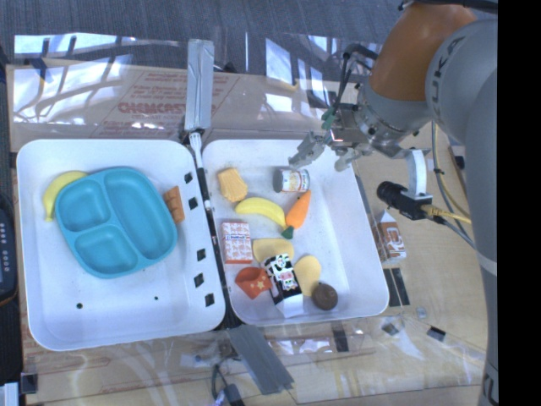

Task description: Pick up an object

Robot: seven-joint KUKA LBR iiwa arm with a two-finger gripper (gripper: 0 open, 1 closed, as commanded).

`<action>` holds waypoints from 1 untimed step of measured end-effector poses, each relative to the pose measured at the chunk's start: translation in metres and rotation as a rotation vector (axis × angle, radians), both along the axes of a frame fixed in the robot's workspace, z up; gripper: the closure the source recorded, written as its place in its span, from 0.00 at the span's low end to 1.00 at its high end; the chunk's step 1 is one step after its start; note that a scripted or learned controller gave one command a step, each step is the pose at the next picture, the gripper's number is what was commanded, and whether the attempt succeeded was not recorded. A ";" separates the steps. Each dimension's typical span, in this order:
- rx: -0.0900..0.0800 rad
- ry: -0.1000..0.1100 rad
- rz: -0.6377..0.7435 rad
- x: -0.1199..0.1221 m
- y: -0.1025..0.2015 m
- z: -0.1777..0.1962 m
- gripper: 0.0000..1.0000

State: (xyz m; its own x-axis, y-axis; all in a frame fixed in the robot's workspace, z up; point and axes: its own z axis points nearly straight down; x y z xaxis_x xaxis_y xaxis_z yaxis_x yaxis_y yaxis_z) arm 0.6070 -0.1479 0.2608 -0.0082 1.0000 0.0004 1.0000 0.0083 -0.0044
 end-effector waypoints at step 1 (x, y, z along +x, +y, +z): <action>0.002 0.012 -0.099 -0.020 -0.014 -0.161 0.00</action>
